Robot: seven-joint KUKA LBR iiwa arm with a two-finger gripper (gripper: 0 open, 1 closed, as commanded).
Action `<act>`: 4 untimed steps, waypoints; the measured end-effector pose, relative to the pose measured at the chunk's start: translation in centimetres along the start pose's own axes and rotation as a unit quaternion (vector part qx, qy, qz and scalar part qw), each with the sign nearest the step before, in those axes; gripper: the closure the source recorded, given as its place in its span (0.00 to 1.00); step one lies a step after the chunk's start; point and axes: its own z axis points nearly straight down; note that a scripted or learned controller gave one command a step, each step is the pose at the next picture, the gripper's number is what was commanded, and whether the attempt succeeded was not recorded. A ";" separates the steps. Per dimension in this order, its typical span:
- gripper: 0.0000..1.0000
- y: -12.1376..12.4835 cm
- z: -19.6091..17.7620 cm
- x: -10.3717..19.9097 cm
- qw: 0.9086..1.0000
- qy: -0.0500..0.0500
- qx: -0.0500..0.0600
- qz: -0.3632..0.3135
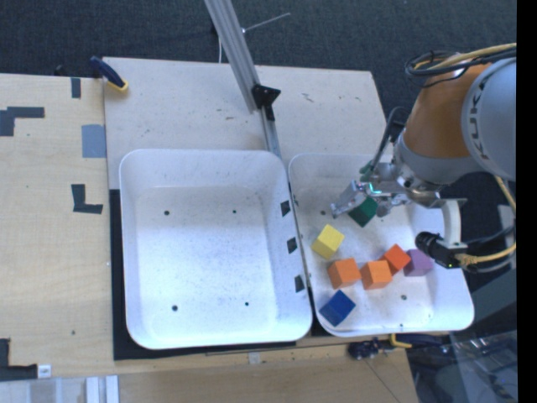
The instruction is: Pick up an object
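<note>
My gripper (366, 205) hangs over the upper middle of the right bin (457, 313). A dark green block (362, 215) sits between its two fingers, and they are shut on it. Lower down on the bin floor lie a yellow block (329, 241), two orange blocks (343, 272) (377, 274), a red-orange block (397, 259), a purple block (418, 263) and a blue block (337, 307) near the front rim.
The left bin (134, 225) stands beside the right one, sharing a raised rim. A slanted metal bar (239, 49) runs from the top to the bins' junction. The arm's orange-banded wrist (445, 124) and cables (470, 254) overhang the right bin's right side.
</note>
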 end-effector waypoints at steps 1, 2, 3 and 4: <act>0.00 0.1 -0.3 0.0 1.000 -0.001 -0.002 -0.001; 0.00 -0.4 4.4 -0.7 1.000 -0.001 0.000 0.000; 0.00 0.4 7.4 -0.5 1.000 0.000 -0.014 -0.001; 1.00 0.3 6.4 -0.7 1.000 -0.002 -0.012 -0.001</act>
